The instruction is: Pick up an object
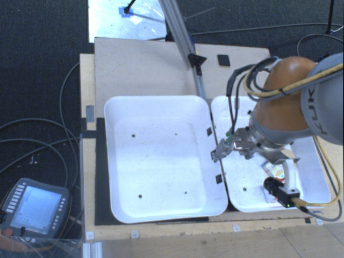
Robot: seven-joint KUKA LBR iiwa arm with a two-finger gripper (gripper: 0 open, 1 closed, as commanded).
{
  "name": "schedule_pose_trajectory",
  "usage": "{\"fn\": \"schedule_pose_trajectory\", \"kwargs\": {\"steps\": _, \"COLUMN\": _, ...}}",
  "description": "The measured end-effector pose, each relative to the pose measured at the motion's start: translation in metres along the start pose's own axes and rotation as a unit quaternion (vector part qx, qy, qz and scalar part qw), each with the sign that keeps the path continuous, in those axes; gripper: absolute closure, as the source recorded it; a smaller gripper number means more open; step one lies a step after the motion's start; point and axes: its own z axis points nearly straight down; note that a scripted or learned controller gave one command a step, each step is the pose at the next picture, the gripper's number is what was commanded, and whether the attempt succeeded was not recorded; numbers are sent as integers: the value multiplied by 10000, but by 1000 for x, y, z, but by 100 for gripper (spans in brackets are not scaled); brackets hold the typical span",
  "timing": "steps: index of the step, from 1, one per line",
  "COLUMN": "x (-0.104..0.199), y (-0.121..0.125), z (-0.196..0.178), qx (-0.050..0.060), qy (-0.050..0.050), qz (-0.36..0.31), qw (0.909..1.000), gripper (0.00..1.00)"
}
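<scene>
As gripper point(221, 150) hugs right bin's point(247, 172) nine o'clock wall: rim strike possible.
Gripper state: cannot tell.
Small object point(274, 170), gripper's four o'clock: easily missed.

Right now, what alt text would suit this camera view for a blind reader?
A grey robot arm with an orange band reaches in from the right over the right-hand white bin, where a small orange-and-white item lies. A second white bin sits to its left.

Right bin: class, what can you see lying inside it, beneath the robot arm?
Inside the right bin, a small orange-and-white item lies beside the arm, with white floor showing toward the front. The arm covers the bin's middle and back, so anything beneath it is hidden.
</scene>
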Motion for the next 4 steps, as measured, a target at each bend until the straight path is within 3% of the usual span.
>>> {"fn": "schedule_pose_trajectory", "kwargs": {"steps": 1, "x": -21, "y": 110, "z": -12, "qx": 5, "qy": -4, "qz": 235, "qw": 9997, "gripper": 0}}
{"fn": "schedule_pose_trajectory", "kwargs": {"steps": 2, "x": -16, "y": 67, "z": 29, "qx": 30, "qy": 0, "qz": 236, "qw": 9997, "gripper": 0}}
{"fn": "schedule_pose_trajectory", "kwargs": {"steps": 3, "x": -79, "y": 30, "z": -63, "qx": -28, "qy": -9, "qz": 256, "qw": 9997, "gripper": 0}}
{"fn": "schedule_pose_trajectory", "kwargs": {"steps": 4, "x": 1, "y": 69, "z": 32, "qx": 46, "qy": 4, "qz": 205, "qw": 9998, "gripper": 0}}
